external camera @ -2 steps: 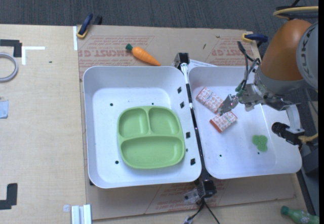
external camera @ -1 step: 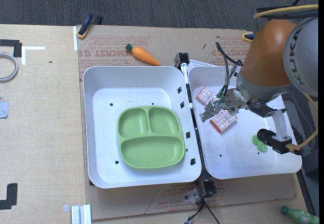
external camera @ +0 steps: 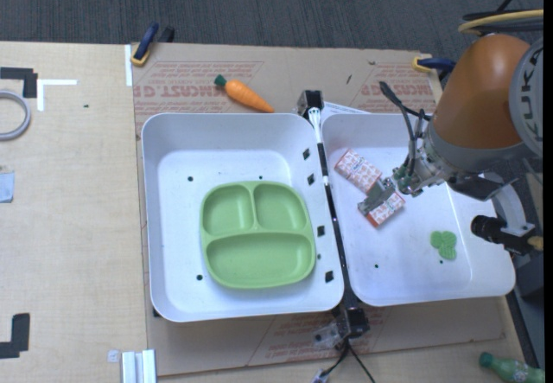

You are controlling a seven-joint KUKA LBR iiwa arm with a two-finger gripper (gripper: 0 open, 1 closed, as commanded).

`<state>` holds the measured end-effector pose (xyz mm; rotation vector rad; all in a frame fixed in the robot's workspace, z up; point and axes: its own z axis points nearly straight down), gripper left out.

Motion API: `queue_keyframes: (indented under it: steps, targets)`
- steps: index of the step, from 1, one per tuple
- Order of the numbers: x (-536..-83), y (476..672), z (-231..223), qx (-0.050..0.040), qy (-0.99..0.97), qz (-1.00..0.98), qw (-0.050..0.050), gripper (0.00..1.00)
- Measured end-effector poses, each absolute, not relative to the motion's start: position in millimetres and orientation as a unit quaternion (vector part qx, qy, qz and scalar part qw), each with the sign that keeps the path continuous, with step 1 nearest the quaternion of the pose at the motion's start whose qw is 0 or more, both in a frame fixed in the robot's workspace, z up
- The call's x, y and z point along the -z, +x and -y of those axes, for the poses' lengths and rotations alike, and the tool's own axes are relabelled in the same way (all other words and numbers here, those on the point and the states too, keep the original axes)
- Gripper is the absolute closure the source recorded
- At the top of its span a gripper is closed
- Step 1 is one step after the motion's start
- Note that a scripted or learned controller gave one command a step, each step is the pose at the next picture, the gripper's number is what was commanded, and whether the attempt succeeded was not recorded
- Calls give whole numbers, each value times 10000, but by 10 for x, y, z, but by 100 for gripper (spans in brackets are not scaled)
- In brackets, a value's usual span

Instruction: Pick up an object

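Observation:
In the right bin [external camera: 484, 282] lies a red-and-white patterned packet [external camera: 356, 167], with a second red-and-white piece [external camera: 387, 211] just below and to its right. My gripper [external camera: 385, 193] hangs low between the two pieces, right over the lower one's upper edge. Whether it touches either piece cannot be made out. A small green leafy object [external camera: 444, 243] rests further right in the same bin, apart from the gripper.
A green divided plate [external camera: 257, 234] fills the middle of the left bin [external camera: 173, 156]. An orange toy carrot [external camera: 245, 94] lies on the cardboard behind the bins. The ridge between the bins [external camera: 328, 217] runs just left of the gripper.

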<state>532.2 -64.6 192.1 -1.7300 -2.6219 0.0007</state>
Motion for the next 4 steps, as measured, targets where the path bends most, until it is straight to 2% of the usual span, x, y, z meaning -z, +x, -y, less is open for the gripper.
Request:
queue_keyframes:
  steps: [1,2,3,4]
  targets:
    - [-1919,5571,250,-1,-5598,8286,-6,0]
    - [-1128,5594,1005,0,-4709,8822,-3,0]
    - [-927,6098,984,1,-5427,8399,-11,0]
    - [-922,5385,1032,-1,-5343,8453,1,0]
